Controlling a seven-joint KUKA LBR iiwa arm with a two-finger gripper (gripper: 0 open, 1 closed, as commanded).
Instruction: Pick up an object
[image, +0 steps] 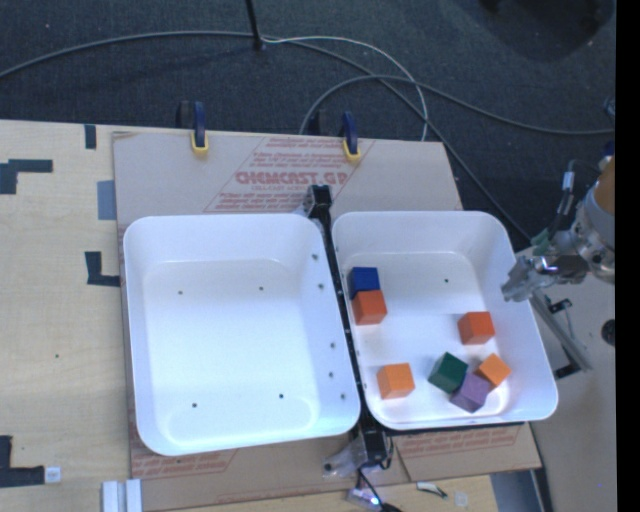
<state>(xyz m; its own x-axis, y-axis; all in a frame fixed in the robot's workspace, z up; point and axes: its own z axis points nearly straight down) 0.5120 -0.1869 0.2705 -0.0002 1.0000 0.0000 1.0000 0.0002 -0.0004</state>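
- My gripper (525, 275) hangs at the right rim of the right bin (420, 225), just outside or above the wall. I cannot tell from this slanted view whether it is released or clenched, and nothing shows as held.
- Nearest to me is an orange cube (476, 327), standing alone on the bin floor with bare white on every side. I judge it the easiest pick.
- Further toward the front corner sits a tight cluster: a green cube (449, 372), a purple cube (470, 392) and a second orange cube (493, 370), touching or nearly so. There is little room there to slip in beside any one of them.
- A third orange cube (396, 380) lies apart, near the front of the bin.
- Against the divider side, a blue cube (364, 279) sits touching a fourth orange cube (369, 306).
- The left bin (230, 235) lies beyond the divider, well apart from me.
- The cubes look like small, rigid, light blocks with flat faces. I expect no crushing risk, though smooth sides could slip if I close off-centre.
- I would take the lone cube across two opposite flat faces, square to its edges, coming straight down.
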